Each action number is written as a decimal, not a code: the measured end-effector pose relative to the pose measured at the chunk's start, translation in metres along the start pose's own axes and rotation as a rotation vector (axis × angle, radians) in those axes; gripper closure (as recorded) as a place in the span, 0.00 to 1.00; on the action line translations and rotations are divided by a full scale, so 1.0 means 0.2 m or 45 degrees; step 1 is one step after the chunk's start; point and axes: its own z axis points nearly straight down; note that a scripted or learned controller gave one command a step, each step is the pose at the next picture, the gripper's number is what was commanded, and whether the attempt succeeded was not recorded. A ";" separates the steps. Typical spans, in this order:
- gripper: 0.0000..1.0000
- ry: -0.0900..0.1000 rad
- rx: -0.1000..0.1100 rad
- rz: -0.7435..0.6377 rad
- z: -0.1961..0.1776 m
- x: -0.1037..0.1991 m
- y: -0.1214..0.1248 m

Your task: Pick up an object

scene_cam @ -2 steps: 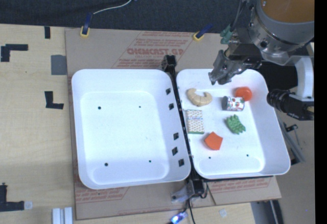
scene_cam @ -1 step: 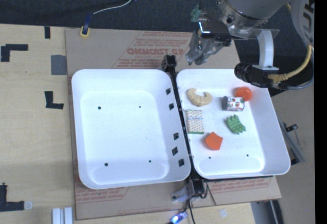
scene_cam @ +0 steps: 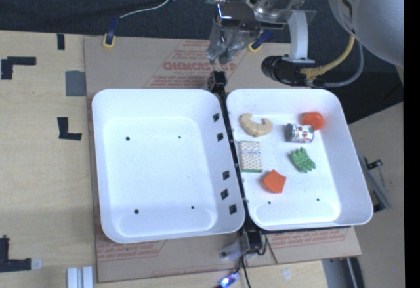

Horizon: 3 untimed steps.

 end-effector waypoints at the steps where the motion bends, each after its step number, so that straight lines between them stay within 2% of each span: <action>1: 1.00 0.000 0.003 -0.001 0.06 0.37 0.21; 2: 1.00 0.003 -0.013 0.003 -0.44 0.54 0.32; 3: 1.00 -0.009 0.024 0.008 0.63 0.52 0.25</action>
